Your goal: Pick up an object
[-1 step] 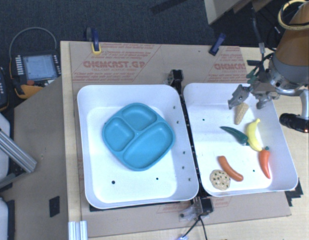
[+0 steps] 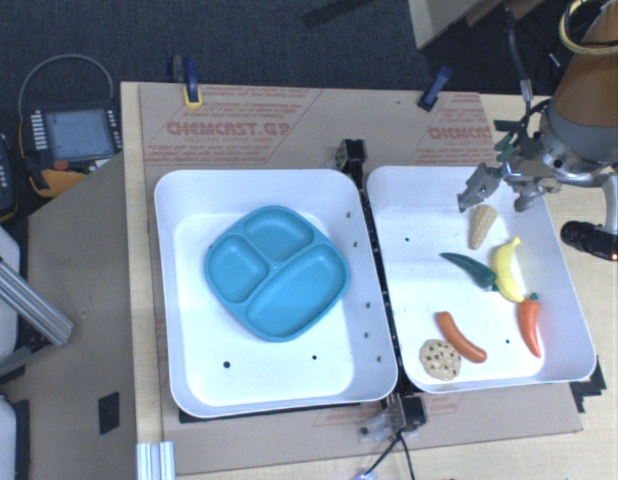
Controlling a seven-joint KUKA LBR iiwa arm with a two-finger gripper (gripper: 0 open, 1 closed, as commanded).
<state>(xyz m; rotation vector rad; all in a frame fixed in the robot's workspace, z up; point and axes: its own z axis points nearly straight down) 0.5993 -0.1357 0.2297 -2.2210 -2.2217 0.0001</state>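
My gripper (image 2: 500,196) hangs over the far part of the right bin (image 2: 409,218), open, with nothing between its fingers. Just in front of it lies a pale corn cob (image 2: 481,226), slightly left of the gap between the fingers. Further toward the front of the same bin lie a yellow banana (image 2: 508,269), a dark green pepper (image 2: 469,268), an orange carrot (image 2: 530,326), a red-orange sausage (image 2: 459,336) and a round cookie (image 2: 440,359). The banana and pepper touch each other.
The left bin (image 2: 189,228) holds a blue divided plate (image 2: 277,271) near its middle. A black clamp (image 2: 351,154) sits at the far end of the ridge between the bins. The arm's grey wrist with its orange band (image 2: 587,88) rises at the right.
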